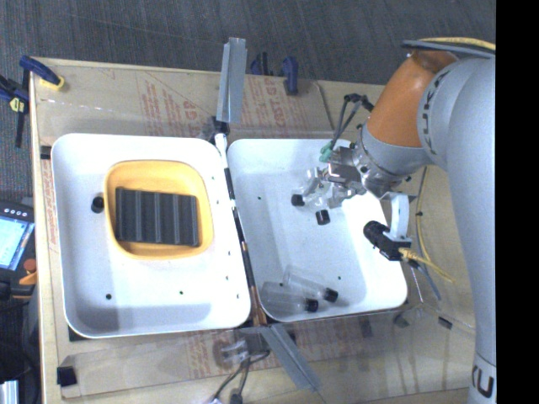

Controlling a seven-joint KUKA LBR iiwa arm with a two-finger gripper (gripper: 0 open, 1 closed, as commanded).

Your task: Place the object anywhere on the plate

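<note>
Camera view. Bench [152,99] is lined with printed cardboard and stands on dark carpet. Blue clamp [290,72] grips the far edge, and a grey metal bar [232,78] stands just beside it, above the seam between the bins. A lit screen [13,242] sits at the left edge of the view.

Left bin [76,293]: yellow plate [156,171], rounded rectangle, lies flat near the middle. A dark ridged insert [157,217] fills its centre. A small black thing [98,202] sits on the bin floor just beside the plate's left rim; too small to tell what it is.

Right bin [278,251]: the arm [455,141] comes in from the right, its orange band [400,99] over the bin's far right corner. Gripper [310,208] hangs over the far half of the bin. Its two black fingertips [297,199] stand apart with bare white floor between them and nothing held.

Task object: clear object [290,293], see-through plastic that is hard to outline against the white, with two black caps [331,295] at its right end. It lies on its side along the near wall of the right bin, well apart from the gripper. The two bin walls lie between it and the plate. Nothing rests on it.
</note>
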